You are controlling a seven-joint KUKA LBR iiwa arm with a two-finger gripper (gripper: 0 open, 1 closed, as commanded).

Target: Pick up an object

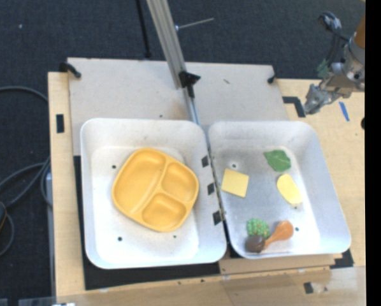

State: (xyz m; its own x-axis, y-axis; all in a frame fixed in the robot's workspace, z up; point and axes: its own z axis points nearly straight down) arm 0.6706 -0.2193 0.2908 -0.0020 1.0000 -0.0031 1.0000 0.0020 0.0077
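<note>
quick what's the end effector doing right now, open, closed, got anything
End effector: above the bench past the right bin's far corner, with nothing seen in it; whether it is open or closed cannot be told.

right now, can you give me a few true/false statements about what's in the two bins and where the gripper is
1. The yellow tray lies in the left bin. True.
2. The gripper is down inside the right bin. False: it is beyond the bin's far right corner, over the bench.
3. The yellow square lies on the tray. False: it lies in the right bin, near the left wall.
4. A green leaf lies in the right bin. True.
5. The drumstick lies in the left bin. False: it is in the right bin, near the front edge.
</note>
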